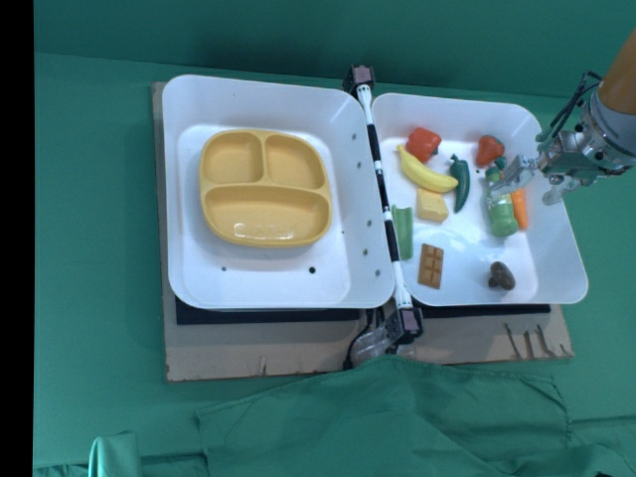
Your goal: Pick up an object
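Legible text, labels, brands, numbers, signs: none. Bins (268, 97), yellow divided plate (264, 187) and toy foods carry no readable markings from this vantage.

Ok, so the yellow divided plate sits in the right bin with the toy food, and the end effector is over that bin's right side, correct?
Not quite. The camera view shows the yellow divided plate alone in the left bin, not the right bin with the toy food. The end effector is over the right bin's right side, as you said.

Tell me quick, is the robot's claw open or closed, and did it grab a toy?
End effector: above the right bin, near the carrot; open or closed cannot be told, and no toy shows held.
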`<action>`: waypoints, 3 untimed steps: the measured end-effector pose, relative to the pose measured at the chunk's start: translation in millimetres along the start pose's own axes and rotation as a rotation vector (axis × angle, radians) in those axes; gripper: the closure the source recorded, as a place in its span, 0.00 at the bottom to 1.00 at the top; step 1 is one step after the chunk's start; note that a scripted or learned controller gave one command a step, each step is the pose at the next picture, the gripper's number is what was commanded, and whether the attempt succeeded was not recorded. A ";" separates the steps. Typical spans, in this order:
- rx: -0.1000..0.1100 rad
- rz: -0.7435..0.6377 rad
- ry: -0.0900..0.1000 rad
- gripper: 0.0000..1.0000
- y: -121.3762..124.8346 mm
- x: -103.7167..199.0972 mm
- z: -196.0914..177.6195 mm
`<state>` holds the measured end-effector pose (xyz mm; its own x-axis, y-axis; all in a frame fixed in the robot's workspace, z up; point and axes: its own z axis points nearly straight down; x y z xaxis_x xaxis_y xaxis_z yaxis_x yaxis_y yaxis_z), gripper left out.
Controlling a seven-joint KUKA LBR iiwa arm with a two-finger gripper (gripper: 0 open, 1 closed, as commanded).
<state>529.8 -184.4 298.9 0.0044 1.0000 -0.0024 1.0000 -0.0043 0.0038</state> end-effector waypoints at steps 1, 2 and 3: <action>-0.002 -0.004 -0.002 0.00 80.3 -2.0 65.1; -0.008 -0.005 -0.004 0.00 153.8 -1.5 119.2; 0.011 -0.004 -0.015 0.00 168.5 50.6 116.2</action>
<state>698.9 -134.8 183.2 0.0007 0.9998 -0.0177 1.0000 -0.0009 -0.0076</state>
